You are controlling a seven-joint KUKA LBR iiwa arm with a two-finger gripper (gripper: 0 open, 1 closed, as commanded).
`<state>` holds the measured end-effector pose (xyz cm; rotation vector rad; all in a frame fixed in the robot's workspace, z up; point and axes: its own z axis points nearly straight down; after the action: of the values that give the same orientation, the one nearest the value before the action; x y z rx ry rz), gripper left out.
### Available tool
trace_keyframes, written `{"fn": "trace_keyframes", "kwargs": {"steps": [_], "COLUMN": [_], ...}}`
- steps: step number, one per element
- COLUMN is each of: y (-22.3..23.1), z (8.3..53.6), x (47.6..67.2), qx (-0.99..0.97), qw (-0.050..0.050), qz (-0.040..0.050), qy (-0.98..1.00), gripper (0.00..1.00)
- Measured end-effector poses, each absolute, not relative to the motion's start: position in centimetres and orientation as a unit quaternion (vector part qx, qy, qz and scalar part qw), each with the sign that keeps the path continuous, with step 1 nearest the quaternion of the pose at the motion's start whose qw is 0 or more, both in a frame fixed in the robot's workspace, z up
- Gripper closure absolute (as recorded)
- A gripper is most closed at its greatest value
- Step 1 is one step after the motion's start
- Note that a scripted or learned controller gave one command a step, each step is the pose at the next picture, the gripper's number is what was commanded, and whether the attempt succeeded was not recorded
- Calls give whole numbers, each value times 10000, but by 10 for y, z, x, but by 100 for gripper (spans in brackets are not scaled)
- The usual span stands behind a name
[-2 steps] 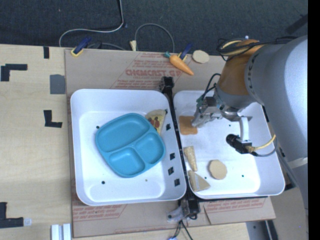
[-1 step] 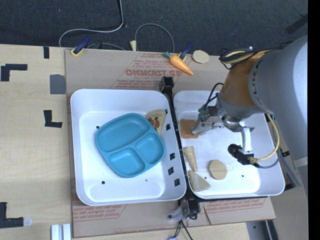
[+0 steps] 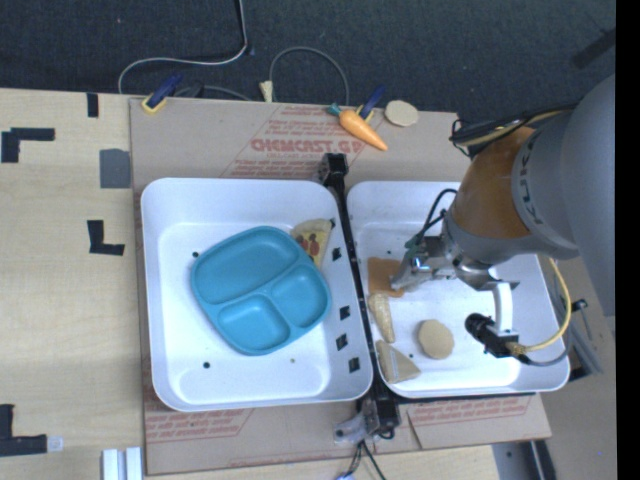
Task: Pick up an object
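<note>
End effector (image 3: 412, 273) low in right bin (image 3: 540, 373), touching brown flat piece (image 3: 381, 273). Grab step. Can't tell grip state. Next: squeeze, lift.

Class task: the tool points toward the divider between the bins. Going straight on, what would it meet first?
Probably the brown flat piece just ahead of the tool; depth is unclear from above.

One fixed camera is mounted above the bench (image 3: 60, 268) and looks down at a slant. Both white bins fall within frame: the left bin (image 3: 160, 298) sits near centre, the right bin (image 3: 545, 373) toward the right side. Dark floor fills the top strip. The arm (image 3: 560, 183) enters from the right, near the lens and large in frame.
</note>
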<state>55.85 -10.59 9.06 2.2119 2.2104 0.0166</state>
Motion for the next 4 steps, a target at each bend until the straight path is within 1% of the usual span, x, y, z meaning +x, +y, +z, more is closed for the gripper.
{"fn": "trace_keyframes", "kwargs": {"steps": [1,2,3,4], "y": [-107,-100,-98,-96], "z": [88,87,87,87], "x": [557,596,601,599], "qx": [7069,7065,7072,7071], "qw": [55,17,13,42], "qz": [28,2,-6,10], "qy": [7072,7077,7070,7071], "gripper": [0,0,0,0]}}
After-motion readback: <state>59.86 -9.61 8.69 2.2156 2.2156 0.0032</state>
